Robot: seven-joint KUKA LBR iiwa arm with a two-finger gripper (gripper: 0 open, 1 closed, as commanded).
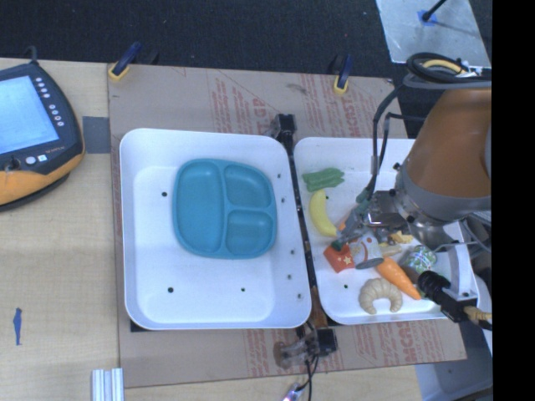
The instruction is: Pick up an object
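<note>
- Two white bins side by side on worktop (75, 249): left bin (142, 224) carries a blue divided plate (224, 208), placed centre-far; looks like the drop target, kept clear of the clutter.
- Right bin (334, 303) carries the pickable stuff, bunched near its middle and near edge: banana (321, 212), green pepper (323, 178) at far-left, red strawberry piece (339, 258), carrot (398, 279), croissant (379, 295) at near edge.
- Arm (451, 153) reaching in from right, hanging over right bin; bulk of it hiding bin's right part.
- Hand (358, 230) down low between banana and strawberry piece, just beside both. Placed there probably to go for one of the two.
- Hand state: cannot tell; too small and cluttered. Nothing visibly gripped.
- Contact with strawberry piece or banana: cannot tell.
- Judgement: approach/grasp stage, nothing lifted yet.
- Risk: items packed tight, so could nudge a neighbour or pinch two at once.
- Tablet controller (29, 136) at far left of worktop, well apart, irrelevant.
</note>
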